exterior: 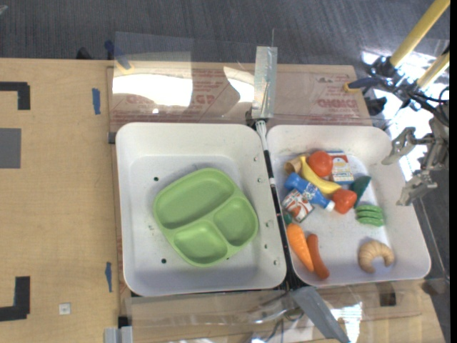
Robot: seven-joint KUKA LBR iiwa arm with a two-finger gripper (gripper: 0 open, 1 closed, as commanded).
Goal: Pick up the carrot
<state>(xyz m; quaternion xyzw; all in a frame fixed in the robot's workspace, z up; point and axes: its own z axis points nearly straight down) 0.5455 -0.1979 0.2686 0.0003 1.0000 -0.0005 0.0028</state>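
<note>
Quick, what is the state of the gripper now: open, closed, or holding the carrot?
Gripper: cannot be told; it sits at the right bin's edge, apart from the carrot.

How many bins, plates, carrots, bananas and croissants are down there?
Shallow white bins: 2
Green divided plastic plate: 1
Orange toy carrot: 1
Yellow toy banana: 1
Tan toy croissant: 1
Total: 6
</note>
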